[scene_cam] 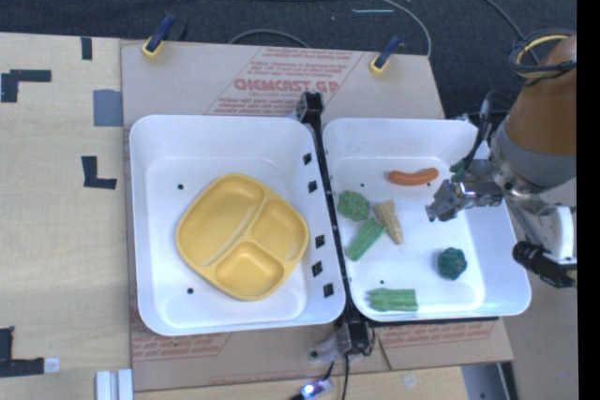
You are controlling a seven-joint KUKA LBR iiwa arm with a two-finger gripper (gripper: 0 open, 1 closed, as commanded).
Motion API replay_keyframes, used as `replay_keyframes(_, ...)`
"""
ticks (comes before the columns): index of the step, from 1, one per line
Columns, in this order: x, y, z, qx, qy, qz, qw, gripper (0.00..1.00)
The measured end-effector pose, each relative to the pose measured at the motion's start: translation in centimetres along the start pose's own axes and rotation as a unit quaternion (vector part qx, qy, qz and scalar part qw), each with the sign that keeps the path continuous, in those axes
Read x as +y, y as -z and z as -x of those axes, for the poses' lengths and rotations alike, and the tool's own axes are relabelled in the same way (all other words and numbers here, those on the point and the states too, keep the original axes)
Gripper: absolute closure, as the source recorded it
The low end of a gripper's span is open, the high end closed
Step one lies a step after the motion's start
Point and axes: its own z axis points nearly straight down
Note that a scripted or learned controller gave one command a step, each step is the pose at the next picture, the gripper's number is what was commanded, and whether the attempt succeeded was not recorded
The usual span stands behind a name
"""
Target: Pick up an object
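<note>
1. In the right bin [487,290], right of frame centre, lie the loose pieces any of which could be picked: an orange sausage [412,175] toward the top, a dark green ball [451,262] lower right, a tan cone [390,221], a green broccoli piece [353,205], a green pod [364,240] and a flat green block [392,299] near the bottom edge.
2. The hand [448,204] hovers over the bin's right half; its state cannot be made out.
3. Nearest, I judge, are the sausage, up and to the left of the hand, and the ball, straight below it in the frame.
4. The sausage's long axis runs left-right across the frame; the ball has none.
5. The cone's long axis runs up-down in the frame; the pod lies diagonally, lower left to upper right.
6. The left bin [155,201] holds a yellow divided plate [242,235]; both bins rest on cardboard on the counter [47,201].
</note>
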Motion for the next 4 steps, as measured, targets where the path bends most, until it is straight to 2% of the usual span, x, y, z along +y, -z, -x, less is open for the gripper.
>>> replay_keyframes(1,2.9,-0.2,-4.2,0.001,0.001,-0.003,1.0,1.0)
replay_keyframes(2,5.7,-0.3,-9.9,0.001,0.003,-0.003,1.0,1.0)
replay_keyframes(4,9.7,-3.1,-20.2,0.0,0.002,-0.003,1.0,1.0)
